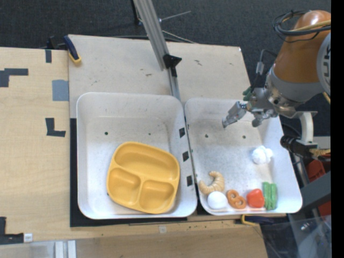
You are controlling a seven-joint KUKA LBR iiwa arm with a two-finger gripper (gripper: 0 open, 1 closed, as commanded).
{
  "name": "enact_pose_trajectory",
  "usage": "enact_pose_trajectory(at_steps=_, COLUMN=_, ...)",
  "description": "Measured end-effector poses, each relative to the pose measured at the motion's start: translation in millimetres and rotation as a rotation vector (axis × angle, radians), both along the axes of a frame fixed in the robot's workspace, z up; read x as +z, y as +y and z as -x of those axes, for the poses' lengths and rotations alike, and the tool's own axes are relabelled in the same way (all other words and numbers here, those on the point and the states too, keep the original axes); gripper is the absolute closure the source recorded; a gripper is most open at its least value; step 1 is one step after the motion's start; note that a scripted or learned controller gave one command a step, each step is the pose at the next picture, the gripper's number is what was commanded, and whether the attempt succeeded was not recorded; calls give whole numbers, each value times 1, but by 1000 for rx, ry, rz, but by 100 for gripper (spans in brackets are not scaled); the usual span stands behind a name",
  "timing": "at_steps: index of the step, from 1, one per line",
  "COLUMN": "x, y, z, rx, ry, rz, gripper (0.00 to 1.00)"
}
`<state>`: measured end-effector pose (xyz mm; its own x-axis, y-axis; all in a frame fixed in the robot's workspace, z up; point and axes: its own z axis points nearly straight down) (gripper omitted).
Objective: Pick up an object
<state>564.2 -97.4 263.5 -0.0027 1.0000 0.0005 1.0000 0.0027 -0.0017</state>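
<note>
My gripper hangs over the upper part of the right bin, its two fingers spread open with nothing between them. Well below it, near the bin's right wall, lies a white crumpled ball. Along the bin's front edge sit a tan croissant-shaped piece, a white egg, a brown pretzel, a red piece and a green piece.
The left bin holds a yellow divided tray at its front. A metal pole slants across the bench down to the divider between the bins. The arm's orange band is at the right edge.
</note>
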Motion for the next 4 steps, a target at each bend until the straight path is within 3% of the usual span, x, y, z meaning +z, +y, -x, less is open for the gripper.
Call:
enact_pose_trajectory(at_steps=1, x=0, y=0, z=0, rx=0, ry=0, rz=0, gripper=0)
enact_pose_trajectory(at_steps=4, x=-171, y=6, z=20, rx=-1, ry=7, rz=0, gripper=0)
